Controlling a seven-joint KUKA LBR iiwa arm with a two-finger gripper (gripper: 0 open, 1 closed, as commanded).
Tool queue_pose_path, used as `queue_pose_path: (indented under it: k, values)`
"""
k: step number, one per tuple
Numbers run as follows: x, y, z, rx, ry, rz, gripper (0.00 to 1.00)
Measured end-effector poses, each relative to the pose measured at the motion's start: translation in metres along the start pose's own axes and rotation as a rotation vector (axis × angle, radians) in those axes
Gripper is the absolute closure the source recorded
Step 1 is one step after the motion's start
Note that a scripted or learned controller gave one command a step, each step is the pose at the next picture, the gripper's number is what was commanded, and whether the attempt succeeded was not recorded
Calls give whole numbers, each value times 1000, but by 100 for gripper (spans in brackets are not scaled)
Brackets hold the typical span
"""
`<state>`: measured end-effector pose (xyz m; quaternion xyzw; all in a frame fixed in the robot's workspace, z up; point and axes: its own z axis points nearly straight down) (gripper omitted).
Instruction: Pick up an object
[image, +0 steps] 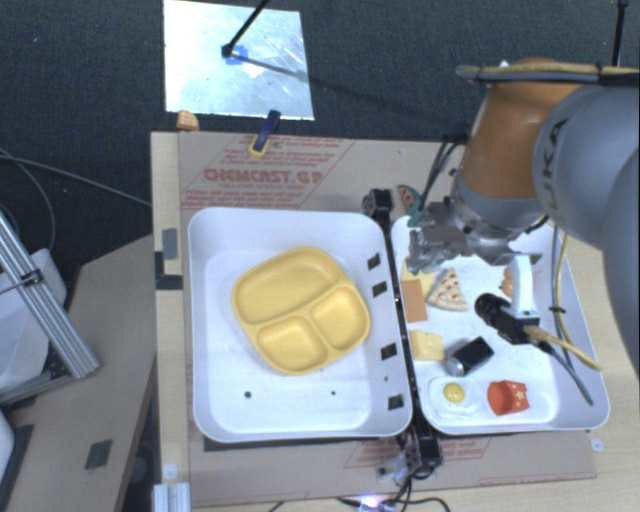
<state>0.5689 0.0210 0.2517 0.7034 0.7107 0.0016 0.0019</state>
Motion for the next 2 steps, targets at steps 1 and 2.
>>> queue_pose_path:
  k: [1,2]
  values:
    - [17,-36,-38,1,2,4,100]
    - [16,-34,-37,2,0,5,0]
